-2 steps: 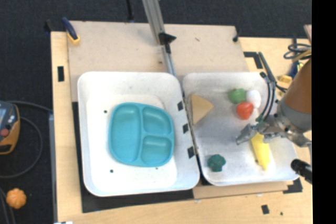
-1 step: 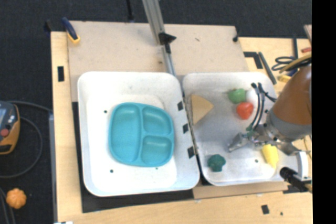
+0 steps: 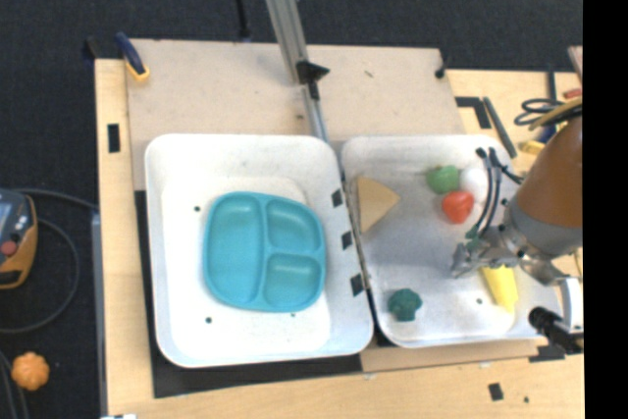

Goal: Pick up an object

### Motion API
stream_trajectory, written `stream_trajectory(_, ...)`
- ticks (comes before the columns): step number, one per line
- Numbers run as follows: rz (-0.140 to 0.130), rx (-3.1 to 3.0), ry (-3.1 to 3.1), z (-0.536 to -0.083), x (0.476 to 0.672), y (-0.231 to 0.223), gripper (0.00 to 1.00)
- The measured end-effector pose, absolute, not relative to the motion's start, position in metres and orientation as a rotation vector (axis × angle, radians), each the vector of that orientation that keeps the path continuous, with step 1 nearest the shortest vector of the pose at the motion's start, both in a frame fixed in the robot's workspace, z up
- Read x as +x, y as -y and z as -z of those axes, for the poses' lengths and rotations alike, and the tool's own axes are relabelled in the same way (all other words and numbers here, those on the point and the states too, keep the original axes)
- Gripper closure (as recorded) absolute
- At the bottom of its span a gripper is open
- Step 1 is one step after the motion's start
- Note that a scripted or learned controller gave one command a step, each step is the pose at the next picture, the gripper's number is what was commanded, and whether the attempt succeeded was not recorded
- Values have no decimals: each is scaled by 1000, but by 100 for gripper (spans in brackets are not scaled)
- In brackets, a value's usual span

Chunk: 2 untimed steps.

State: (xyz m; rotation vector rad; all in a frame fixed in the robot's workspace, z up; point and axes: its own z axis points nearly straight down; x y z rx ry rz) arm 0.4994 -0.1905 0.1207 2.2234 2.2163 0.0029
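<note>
Two white bins side by side on the table [image 3: 245, 93]. Left bin [image 3: 177, 172] holds a teal divided plate [image 3: 265, 251], flat, near its centre. Right bin [image 3: 412, 162] holds several pieces: tan wedge [image 3: 373, 201] against the left wall; green ball [image 3: 444, 179] and red ball [image 3: 457, 206] close together toward the far side; dark green lump [image 3: 404, 303] near the front wall; yellow piece [image 3: 500, 287] at the front right. End effector [image 3: 478, 256] low over the right bin, just beside the yellow piece; cannot tell its state. Nothing seen gripped.
</note>
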Motion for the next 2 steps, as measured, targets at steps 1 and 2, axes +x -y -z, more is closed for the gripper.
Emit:
stream_trajectory(1, -6, 2212, -2219, -185, 502, 189, 100)
stream_trajectory(2, -5, 2211, -2219, -239, 504, 190, 100)
